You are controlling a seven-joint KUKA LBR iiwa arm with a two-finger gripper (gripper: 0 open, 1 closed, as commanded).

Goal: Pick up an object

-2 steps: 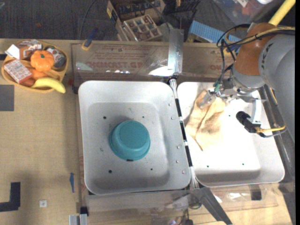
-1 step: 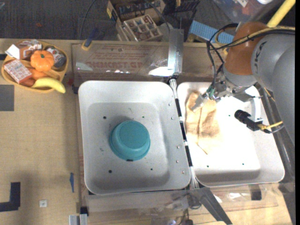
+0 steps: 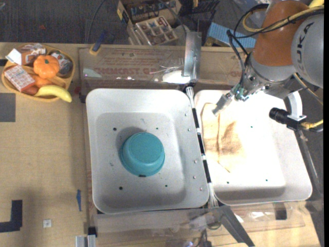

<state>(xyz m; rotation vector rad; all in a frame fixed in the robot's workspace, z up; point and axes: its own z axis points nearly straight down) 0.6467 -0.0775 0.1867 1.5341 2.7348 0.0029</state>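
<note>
A pale cloth with brown stains (image 3: 227, 140) lies along the left side of the right bin (image 3: 272, 184). Its upper end rises to my gripper (image 3: 220, 106), which comes in from the upper right. The fingers are shut together on the cloth's top corner. Most of the cloth trails down over the bin floor. A teal bowl (image 3: 143, 154) sits upside down in the middle of the left bin (image 3: 103, 112), away from the gripper.
A basket of toy fruit and small boxes (image 3: 37, 72) stands at the far left on the bench. A black cylinder on a cable (image 3: 281, 115) juts over the right bin's right part. Boxes and clutter lie behind the bins.
</note>
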